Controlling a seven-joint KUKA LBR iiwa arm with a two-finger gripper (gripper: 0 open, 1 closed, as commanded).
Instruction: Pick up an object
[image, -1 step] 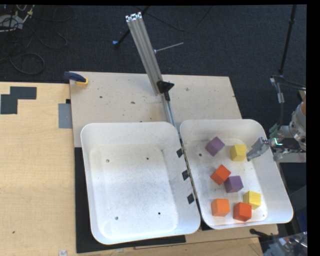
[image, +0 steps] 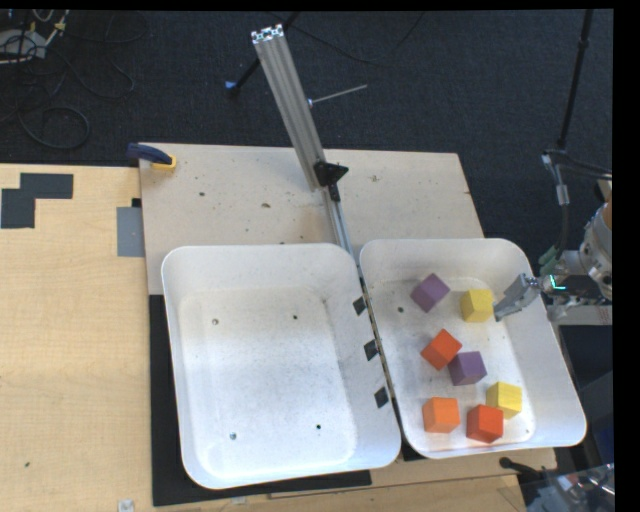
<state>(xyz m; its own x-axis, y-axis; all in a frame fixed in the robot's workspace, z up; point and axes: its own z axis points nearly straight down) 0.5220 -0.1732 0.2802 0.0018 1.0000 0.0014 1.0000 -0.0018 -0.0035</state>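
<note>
The right bin (image: 455, 246) holds several small cubes. Two are purple (image: 430, 292) (image: 467, 368), two are yellow (image: 477, 305) (image: 505, 398), and three are orange to red (image: 441, 350) (image: 440, 414) (image: 485, 423). My gripper (image: 514, 299) reaches in over that bin's right rim. It hangs just to the right of the upper yellow cube, and a small gap separates them. Nothing shows in its grasp.
The left bin (image: 260, 370) lies beside the right one, with black clips (image: 366, 349) along the shared rim. A slanted aluminium post (image: 295, 105) rises from the bench behind the bins. A blue and yellow clamp (image: 152, 155) sits at the board's back left corner.
</note>
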